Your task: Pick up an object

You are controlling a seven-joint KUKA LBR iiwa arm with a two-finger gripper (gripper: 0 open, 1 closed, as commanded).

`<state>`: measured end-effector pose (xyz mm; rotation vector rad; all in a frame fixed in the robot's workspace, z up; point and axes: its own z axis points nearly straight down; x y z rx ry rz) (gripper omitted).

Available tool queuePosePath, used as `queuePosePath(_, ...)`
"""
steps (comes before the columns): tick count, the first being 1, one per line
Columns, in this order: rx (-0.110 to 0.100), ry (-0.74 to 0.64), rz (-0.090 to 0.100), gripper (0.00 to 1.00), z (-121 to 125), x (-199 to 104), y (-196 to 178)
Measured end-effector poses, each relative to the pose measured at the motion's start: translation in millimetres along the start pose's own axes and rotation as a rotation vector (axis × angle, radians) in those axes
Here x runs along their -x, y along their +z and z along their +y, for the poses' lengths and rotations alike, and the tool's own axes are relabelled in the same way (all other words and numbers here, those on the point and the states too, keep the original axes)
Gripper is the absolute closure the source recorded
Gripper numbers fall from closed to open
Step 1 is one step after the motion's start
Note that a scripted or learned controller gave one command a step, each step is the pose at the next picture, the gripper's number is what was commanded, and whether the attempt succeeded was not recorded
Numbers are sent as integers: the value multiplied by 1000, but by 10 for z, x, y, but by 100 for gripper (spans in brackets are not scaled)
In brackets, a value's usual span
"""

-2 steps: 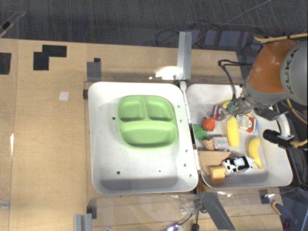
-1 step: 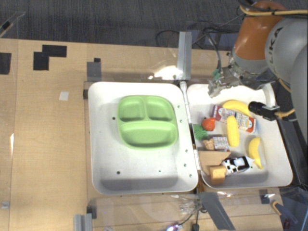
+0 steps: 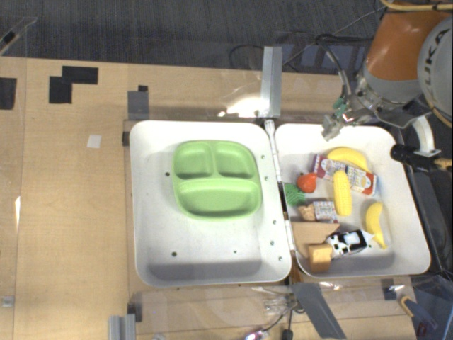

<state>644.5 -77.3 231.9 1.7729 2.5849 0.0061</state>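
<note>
From my remote station I see the gripper (image 3: 338, 119) hanging above the far edge of the right bin (image 3: 407, 190), at the end of the arm (image 3: 396, 48) that enters from the right. I cannot tell how the gripper is set; it is small and partly blurred against the bin rim. Nothing is visible in its grasp.

The candidate objects all lie in the right bin: a banana (image 3: 350, 156) resting on a red and white packet (image 3: 361, 179), a corn cob (image 3: 342, 193), a second banana (image 3: 374, 222), a red tomato-like item (image 3: 306, 183), a black and white cow toy (image 3: 350, 242) and a tan block (image 3: 319, 256). The left bin (image 3: 152, 190) bears a green divided tray (image 3: 216, 177).

My assessment: the pick is not yet done. The gripper sits near the first banana but apart from it. Descent, closure and lift all remain.
</note>
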Motion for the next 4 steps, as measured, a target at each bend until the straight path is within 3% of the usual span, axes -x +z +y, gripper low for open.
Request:
queuePosePath(1, -2, 34, 2, 100, -218, -127, 25)
queuePosePath(2, -2, -179, 1, 100, -396, 568, 1103)
queuePosePath(3, 0, 144, 1, 100, 288, -248, 449)
queuePosePath(4, -1, 144, 1, 0, 287, -247, 449)
